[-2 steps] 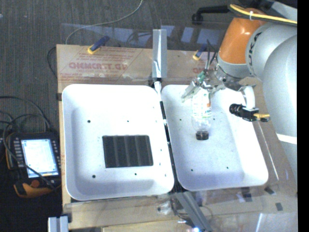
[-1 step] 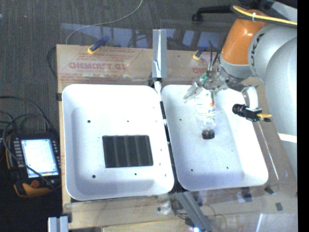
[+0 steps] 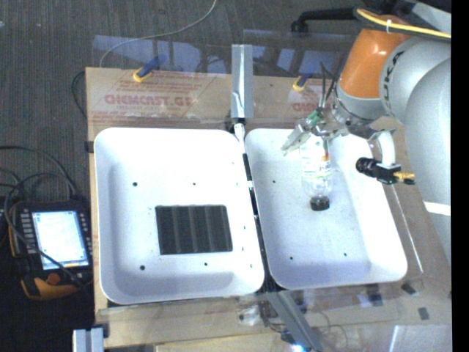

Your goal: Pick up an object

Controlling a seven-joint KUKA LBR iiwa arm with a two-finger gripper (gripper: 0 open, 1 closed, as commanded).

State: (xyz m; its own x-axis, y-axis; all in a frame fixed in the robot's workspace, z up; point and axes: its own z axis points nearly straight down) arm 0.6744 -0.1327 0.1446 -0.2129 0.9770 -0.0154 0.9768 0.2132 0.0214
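Note:
A clear plastic bottle (image 3: 319, 169) with a dark cap at its near end lies lengthwise in the right bin (image 3: 293, 266), in its far half. My gripper (image 3: 315, 132) is right over the bottle's far end and meets it there. The wrist hides whether the bottle is actually gripped. A dark ribbed rectangular block (image 3: 194, 229) lies flat in the middle of the left bin (image 3: 117, 160), well away from the gripper.
The grey arm with its orange band (image 3: 370, 57) reaches in over the far right corner of the right bin. A black fitting (image 3: 370, 167) sticks out near that bin's right wall. The ridge where the two bins meet (image 3: 249, 189) runs down the middle.

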